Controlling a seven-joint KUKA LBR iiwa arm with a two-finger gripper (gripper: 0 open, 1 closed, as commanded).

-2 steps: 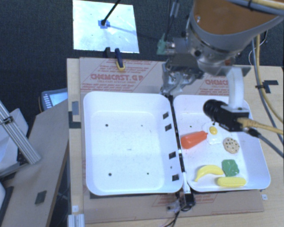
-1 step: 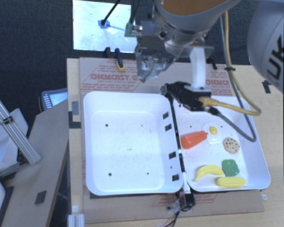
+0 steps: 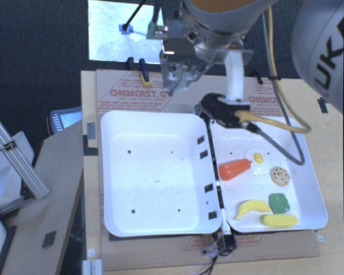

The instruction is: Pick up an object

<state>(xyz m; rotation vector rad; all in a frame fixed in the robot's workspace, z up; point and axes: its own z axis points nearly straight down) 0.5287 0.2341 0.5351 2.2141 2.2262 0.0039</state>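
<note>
arm (image 3: 231, 16) cropped by top edge

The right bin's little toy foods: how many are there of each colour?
In the right bin:
Orange: 1, the carrot
White with a yellow yolk: 1, the fried egg
Tan: 1, the cookie
Green: 1, the green piece
Yellow: 2, the banana and the yellow piece
Total: 6
</note>
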